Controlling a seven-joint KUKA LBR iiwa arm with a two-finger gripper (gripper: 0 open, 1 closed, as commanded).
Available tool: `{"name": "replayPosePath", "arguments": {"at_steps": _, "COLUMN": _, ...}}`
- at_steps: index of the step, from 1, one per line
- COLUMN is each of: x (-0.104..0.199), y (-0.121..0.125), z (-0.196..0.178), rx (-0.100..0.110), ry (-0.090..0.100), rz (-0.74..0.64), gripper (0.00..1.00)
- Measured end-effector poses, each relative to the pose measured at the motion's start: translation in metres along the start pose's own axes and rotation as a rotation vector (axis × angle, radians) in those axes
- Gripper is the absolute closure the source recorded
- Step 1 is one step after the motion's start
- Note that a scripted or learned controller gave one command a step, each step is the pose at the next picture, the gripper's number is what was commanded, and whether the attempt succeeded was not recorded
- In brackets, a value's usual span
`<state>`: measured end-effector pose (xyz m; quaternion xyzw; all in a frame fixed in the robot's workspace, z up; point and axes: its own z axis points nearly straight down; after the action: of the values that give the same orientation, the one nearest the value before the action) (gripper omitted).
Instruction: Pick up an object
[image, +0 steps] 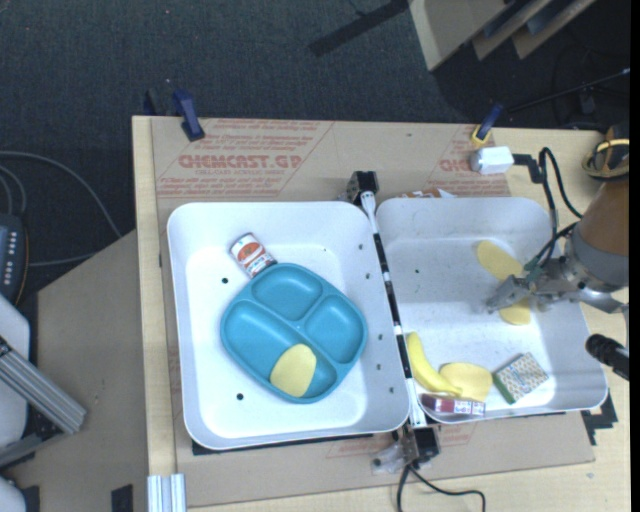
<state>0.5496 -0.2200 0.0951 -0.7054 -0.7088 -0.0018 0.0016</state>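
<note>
Gripper (505, 297) is reaching low into the right bin (450, 215), just beside a yellow piece (516, 316); its grasp cannot be told. Nothing is visibly lifting yet, so the pick is looking unfinished.

A grey arm (600, 262) with an orange band, black cables, and a dark metal hand (512, 293).

yellow chip (516, 315) (flat), right bin (455, 215)

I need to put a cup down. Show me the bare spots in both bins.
Right bin: bare floor from its left wall across to the gripper. Its near edge is crowded with the banana, a yellow piece and the sponge. Left bin: the blue tray fills the middle; only corners stay bare.
</note>
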Motion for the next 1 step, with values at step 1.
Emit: {"name": "replayPosePath", "arguments": {"at_steps": 1, "x": -0.0004, "y": 0.0004, "z": -0.0101, "rx": -0.002, "ry": -0.002, "rz": 0.001, "gripper": 1.00}}
